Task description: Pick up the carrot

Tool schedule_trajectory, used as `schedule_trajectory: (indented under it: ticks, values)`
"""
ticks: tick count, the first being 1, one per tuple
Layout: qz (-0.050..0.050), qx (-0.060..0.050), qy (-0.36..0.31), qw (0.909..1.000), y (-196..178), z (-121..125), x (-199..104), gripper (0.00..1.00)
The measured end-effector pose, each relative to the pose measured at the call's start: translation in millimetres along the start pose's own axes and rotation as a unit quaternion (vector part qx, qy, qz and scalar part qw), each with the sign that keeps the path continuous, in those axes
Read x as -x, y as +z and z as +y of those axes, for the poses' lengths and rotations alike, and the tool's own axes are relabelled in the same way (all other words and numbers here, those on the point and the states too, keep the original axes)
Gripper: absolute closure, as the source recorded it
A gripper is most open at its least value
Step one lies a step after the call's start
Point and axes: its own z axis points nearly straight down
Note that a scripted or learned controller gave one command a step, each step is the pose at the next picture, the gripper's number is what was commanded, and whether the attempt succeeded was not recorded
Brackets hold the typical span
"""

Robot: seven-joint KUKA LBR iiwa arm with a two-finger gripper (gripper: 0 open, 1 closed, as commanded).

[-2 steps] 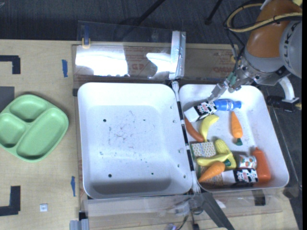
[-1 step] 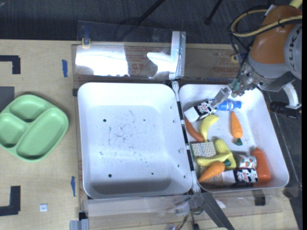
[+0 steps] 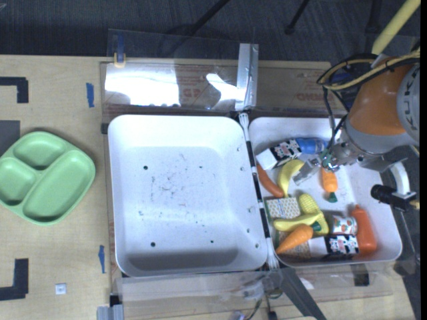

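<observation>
The carrot [image 3: 294,238] lies in the right bin [image 3: 390,249], toward its 7 o'clock corner, tilted with the thick end up toward 2 o'clock and the tip down toward 8 o'clock. It rests on a flat card or packet and touches the yellow corn [image 3: 308,205] just above it.

Judged a toy piece: light, rigid, smooth plastic, likely to slip or roll if pinched near the tapered tip. Best hold is across the thick middle, jaws set square to its long axis.

The gripper [image 3: 323,163] is over the bin's upper middle, well apart from the carrot, at about 1 o'clock from it. A small orange piece [image 3: 329,181] sits right at the jaws; whether it is held or merely lying beneath cannot be told, nor how wide the jaws stand.

Clutter is dense. A banana [image 3: 289,173] lies at 12 o'clock from the carrot, a waffle block [image 3: 284,209] just above it, a milk carton [image 3: 342,244] at 3 o'clock, a red-orange bottle [image 3: 364,231] beyond that. A second orange piece [image 3: 269,180], carrot-like, lies along the bin's left wall and could be mistaken for the target. The wall itself crowds the carrot's tip, limiting approach from 9 o'clock.

The left bin [image 3: 127,139] and a green tray [image 3: 80,172] on the surface stand clear of the work.
</observation>
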Motion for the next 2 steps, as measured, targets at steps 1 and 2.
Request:
schedule_trajectory:
  ticks: [1,2]
  values:
    - [0.001,0.003,0.009,1.0000,30.5,-20.0,39.3,0.00]
    - [0.009,0.008,0.054,0.9985,7.8,-60.4,48.4,0.00]
